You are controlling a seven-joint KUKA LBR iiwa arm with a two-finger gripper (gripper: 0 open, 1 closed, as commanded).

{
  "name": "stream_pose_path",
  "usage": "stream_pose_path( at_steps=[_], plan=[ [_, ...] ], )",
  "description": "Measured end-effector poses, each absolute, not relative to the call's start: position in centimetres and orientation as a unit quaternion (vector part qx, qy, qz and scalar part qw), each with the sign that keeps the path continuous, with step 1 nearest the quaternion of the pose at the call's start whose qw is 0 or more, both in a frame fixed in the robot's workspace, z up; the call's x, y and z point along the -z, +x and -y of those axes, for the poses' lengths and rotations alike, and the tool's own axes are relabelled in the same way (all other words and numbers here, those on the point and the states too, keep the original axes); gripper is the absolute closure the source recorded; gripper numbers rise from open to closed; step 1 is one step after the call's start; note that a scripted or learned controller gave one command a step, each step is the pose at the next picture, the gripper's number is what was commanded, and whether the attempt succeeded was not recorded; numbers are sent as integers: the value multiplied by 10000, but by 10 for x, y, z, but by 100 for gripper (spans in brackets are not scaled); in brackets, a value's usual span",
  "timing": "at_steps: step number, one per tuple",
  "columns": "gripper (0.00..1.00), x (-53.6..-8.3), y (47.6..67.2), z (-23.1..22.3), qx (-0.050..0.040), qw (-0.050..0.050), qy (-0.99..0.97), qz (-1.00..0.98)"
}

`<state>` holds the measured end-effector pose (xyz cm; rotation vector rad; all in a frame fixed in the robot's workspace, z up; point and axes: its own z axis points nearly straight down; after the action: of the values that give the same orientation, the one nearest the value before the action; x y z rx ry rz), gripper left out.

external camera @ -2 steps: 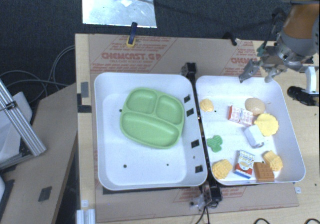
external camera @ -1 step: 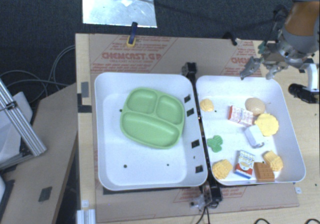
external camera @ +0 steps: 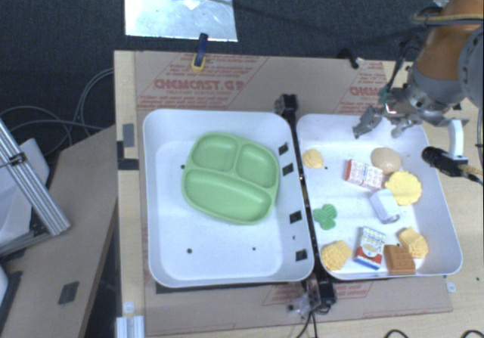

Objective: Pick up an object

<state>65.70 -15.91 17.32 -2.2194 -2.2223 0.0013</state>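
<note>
The pincer (external camera: 384,123) is hovering over the far edge of the right bin (external camera: 333,128) with its two fingers spread wide and nothing between them. The objects are lying loose in that bin: a red-and-white packet (external camera: 364,174) near the middle, a beige bun (external camera: 386,159) and a yellow piece (external camera: 404,187) beside it, and a green piece (external camera: 325,216) toward the divider. A green divided tray (external camera: 230,176) is sitting in the left bin (external camera: 166,178) on the table (external camera: 227,79).

The arm (external camera: 452,34) is cut off by the right edge. The small packets (external camera: 364,173) in the right bin (external camera: 446,231) have print too tiny to read.
</note>
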Motion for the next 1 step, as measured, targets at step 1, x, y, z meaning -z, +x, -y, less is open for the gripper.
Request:
stream_pose_path(
  at_steps=[1],
  plan=[
    [0, -131, 654, 156, -4, 6, -7065, 7077]
  ],
)
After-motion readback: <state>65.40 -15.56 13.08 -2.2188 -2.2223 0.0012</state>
